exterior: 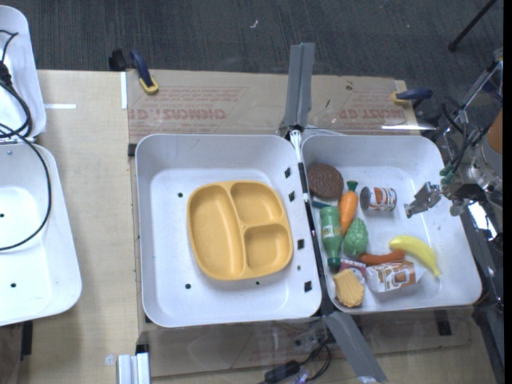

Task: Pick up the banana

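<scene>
In the right bin (416, 146), the things nearest the camera lie along the front wall: a cracker (350, 288) and a small carton (394, 278). Just behind the carton lies the banana (416, 252), on the bin floor near the right wall, with a red sausage (380, 258) just to its left. Farther back stand a green bottle (331, 234), a carrot (348, 207), a small can (378, 198) and a dark cookie (326, 181). The gripper (426, 198) hangs above the bin, behind the banana and apart from it; whether its fingers are spread or closed cannot be told. The left bin (160, 214) holds a yellow divided plate (240, 230).
</scene>
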You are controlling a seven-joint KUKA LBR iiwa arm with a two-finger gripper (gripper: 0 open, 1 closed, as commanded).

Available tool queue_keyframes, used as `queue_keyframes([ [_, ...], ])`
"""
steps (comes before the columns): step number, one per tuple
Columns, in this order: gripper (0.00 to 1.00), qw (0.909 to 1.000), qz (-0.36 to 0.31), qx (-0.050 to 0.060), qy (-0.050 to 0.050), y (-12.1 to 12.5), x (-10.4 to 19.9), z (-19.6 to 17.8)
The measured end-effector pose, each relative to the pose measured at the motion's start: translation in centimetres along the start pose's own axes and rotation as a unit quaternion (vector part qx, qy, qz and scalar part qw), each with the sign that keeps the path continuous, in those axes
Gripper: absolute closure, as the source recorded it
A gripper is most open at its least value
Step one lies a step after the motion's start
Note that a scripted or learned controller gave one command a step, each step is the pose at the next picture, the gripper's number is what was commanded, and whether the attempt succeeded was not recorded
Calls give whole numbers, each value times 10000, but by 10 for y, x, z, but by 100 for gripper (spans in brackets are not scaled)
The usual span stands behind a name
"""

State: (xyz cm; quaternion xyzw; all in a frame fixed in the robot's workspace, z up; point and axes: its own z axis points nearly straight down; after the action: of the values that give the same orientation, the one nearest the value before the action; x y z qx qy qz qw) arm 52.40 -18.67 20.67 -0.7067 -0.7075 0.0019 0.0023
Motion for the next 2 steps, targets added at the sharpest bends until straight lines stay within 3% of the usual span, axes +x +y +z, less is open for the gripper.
queue_keyframes([
  [1, 0, 9952, 978, -4, 2, 57, 0, 106],
  [2, 0, 9934, 1145, -6, 7, 49, -9, 117],
])
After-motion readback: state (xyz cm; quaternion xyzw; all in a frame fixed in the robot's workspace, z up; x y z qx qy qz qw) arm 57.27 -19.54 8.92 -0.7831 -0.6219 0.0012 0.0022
